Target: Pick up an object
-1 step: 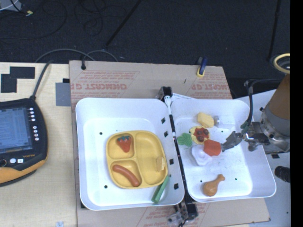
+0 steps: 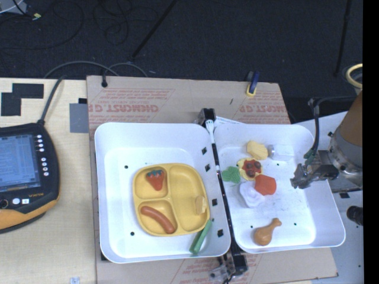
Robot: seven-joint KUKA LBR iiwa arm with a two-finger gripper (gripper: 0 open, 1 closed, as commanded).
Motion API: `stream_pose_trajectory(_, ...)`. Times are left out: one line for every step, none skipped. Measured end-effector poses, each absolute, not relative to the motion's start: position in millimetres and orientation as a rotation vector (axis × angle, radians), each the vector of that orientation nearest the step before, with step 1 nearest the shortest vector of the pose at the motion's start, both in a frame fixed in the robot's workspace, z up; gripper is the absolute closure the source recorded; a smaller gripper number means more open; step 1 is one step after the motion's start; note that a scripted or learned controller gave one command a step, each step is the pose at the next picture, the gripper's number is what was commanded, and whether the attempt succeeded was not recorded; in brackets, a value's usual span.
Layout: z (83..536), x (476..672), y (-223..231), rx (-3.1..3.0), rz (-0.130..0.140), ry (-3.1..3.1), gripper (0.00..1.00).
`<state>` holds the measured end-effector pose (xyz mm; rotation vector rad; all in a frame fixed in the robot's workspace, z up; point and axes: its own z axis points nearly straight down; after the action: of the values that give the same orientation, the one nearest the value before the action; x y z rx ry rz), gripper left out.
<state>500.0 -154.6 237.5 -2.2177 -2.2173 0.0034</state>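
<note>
My gripper [image 2: 299,178] hangs over the right side of the right bin [image 2: 323,232], with the arm reaching in from the right. To its left lie several toy foods: a red piece [image 2: 266,184], a white piece [image 2: 252,196], a yellow piece [image 2: 257,149], a yellow-and-red piece [image 2: 250,168] and a green leaf [image 2: 231,174]. A toy chicken drumstick [image 2: 266,231] lies nearer the bin's front. Nothing shows between the fingers.
The left bin [image 2: 112,235] holds a yellow divided plate [image 2: 189,212] with a strawberry [image 2: 156,178] and a sausage [image 2: 158,218], plus a green piece [image 2: 200,238] by the divider. A teach pendant [image 2: 23,170] lies at far left.
</note>
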Motion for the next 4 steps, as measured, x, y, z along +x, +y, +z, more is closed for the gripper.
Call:
stream_pose_trajectory(246.9, 499.7, -156.1, -2.221, 0.004, -2.211, 1.0)
stream_pose_trajectory(256.0, 499.6, -157.3, -2.223, 0.005, -2.206, 1.0)
stream_pose_trajectory(265.4, 499.4, -158.4, -2.223, 0.006, -2.203, 1.0)
stream_pose_trajectory(274.7, 499.3, -159.5, -2.223, 0.007, -2.2, 1.0)
